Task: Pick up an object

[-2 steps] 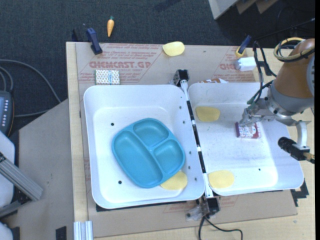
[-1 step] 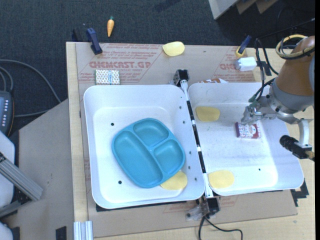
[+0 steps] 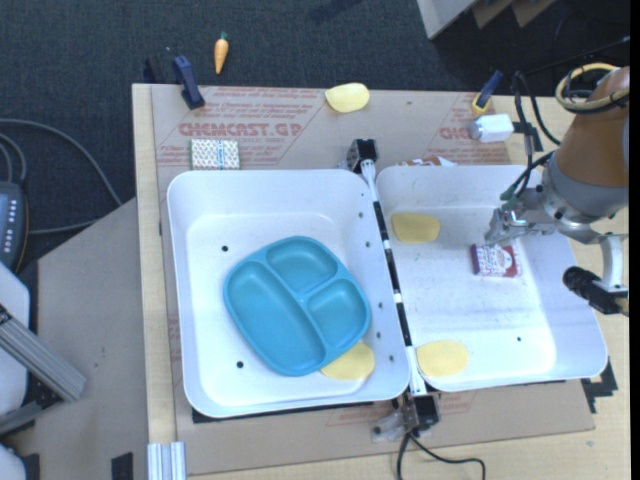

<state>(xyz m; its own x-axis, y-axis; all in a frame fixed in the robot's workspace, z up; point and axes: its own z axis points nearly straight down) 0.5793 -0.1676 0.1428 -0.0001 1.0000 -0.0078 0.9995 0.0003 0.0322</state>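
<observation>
You have the gripper (image 3: 503,224) low in the right bin (image 3: 530,363), near its far right corner, directly above a small red-and-white packet (image 3: 495,261) lying flat on the bin floor. Whether the jaws are spread or closed cannot be told from this view. Nothing is visibly held. The packet appears not yet lifted, so the pick, in my judgement, remains entirely to do: closure, then raise.
</observation>
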